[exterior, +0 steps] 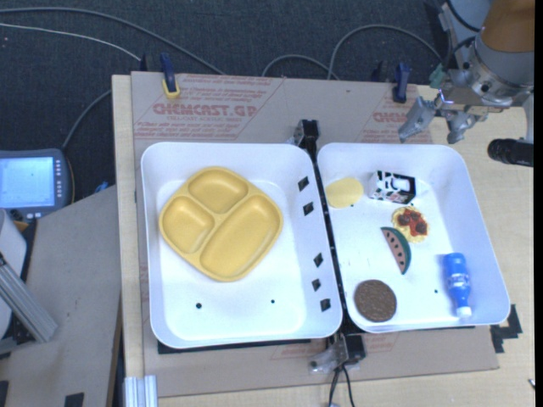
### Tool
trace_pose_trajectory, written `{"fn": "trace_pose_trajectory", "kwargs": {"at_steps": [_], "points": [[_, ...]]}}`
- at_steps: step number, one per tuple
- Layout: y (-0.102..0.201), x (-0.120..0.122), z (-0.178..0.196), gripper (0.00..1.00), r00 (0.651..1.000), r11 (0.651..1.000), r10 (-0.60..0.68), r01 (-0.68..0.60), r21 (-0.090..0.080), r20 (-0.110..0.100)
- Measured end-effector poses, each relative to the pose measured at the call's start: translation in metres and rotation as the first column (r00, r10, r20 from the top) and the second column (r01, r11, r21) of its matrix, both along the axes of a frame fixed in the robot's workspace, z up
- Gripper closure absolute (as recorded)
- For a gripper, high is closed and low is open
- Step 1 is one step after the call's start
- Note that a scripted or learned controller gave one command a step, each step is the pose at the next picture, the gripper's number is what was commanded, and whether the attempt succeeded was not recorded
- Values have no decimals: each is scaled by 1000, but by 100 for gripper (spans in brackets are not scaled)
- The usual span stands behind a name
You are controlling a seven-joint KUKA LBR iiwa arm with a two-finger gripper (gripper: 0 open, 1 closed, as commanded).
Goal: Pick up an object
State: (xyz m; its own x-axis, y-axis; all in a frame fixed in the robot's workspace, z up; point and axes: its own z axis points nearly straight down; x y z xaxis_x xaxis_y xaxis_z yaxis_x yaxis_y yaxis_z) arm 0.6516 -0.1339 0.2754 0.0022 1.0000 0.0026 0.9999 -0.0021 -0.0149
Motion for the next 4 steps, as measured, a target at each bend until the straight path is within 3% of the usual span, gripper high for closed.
{"fn": "trace_pose_trajectory", "kwargs": {"at_steps": [1, 3, 4], "points": [[0, 2, 9, 0, 1000, 1000, 3, -2, -2, 14], [-6, 1, -113, 0, 1000, 1000, 2, -2, -1, 8], [-10, 3, -170, 0, 1000, 1000, 3, -3, -6, 20]]}}
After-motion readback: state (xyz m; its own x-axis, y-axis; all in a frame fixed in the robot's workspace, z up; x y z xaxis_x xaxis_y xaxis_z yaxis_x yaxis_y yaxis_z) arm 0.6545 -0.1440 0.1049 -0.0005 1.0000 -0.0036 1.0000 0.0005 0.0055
